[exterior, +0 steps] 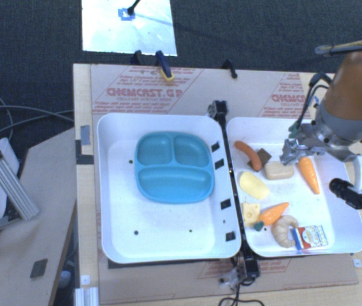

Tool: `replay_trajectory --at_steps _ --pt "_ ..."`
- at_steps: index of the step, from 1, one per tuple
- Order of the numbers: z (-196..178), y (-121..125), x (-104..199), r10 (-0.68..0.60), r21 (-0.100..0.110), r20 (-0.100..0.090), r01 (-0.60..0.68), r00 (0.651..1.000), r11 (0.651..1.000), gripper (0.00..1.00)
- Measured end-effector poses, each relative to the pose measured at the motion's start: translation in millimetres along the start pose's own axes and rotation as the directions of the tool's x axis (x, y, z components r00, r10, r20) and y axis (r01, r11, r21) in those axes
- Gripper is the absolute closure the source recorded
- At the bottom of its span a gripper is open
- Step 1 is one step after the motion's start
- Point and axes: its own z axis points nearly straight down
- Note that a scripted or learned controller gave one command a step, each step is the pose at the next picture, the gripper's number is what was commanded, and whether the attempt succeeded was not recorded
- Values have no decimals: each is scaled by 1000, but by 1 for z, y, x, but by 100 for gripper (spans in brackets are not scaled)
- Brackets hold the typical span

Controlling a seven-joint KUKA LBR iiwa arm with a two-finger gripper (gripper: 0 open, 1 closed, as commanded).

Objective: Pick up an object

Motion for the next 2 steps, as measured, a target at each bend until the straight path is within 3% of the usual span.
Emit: replay_trajectory --at_steps 1,2 --pt "-4 2 63 -2 -1 -1 2 1000 1000 100" --pt "-15 -17 121 -3 -1 -2 3 1000 1000 100"
